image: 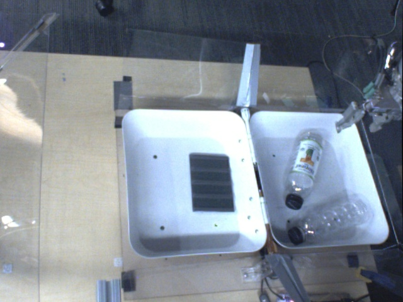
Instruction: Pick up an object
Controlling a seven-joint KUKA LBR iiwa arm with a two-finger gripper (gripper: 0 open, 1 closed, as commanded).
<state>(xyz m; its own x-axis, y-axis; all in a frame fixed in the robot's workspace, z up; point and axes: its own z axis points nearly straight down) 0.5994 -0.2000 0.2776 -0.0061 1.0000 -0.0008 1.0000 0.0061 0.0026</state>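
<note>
The right bin [371, 162] holds two clear plastic bottles. One bottle [306, 162] has a green and orange label and lies with its black cap toward the front. The other, an unlabelled bottle [332, 218], lies crosswise near the bin's front wall with its black cap pointing left. A dark ribbed rectangular block [211, 182] lies flat in the middle of the left bin [145, 168]. My gripper [367, 109] hovers over the far right corner of the right bin, apart from both bottles, with nothing seen in it.
A metal bar [249, 74] runs back from the gap between the bins. Clear panels and cables stand behind the right bin near the arm. The wooden bench [63, 187] spreads out to the left.
</note>
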